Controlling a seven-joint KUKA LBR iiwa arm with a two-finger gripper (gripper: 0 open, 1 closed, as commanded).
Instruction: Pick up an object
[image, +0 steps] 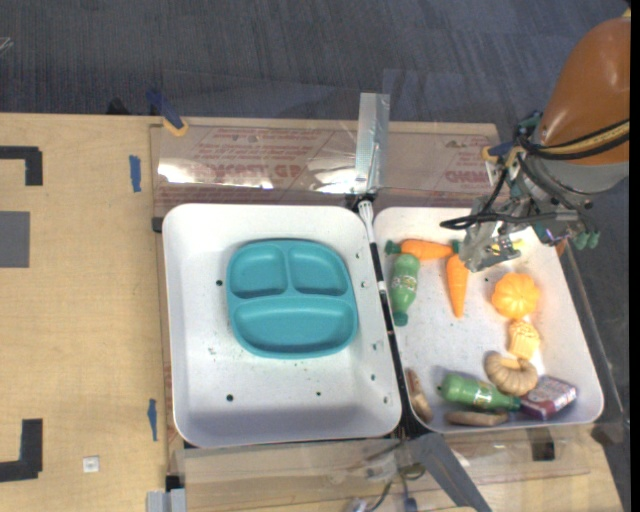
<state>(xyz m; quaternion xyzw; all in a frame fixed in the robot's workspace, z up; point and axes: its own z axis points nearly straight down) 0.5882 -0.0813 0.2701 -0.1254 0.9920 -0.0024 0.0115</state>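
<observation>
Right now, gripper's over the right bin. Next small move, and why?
Probably straight down a little onto the upright carrot. The gripper hangs just above its top end in the right bin, with nothing seen between its fingers. A second carrot lies close on the left, so keep the descent narrow.

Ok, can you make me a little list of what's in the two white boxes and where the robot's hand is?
left bin: teal divided plate
right bin: two carrots, two green bottles, orange pumpkin, croissant, purple packet
gripper: over the right bin's far side, beside the carrots
held: nothing seen
</observation>
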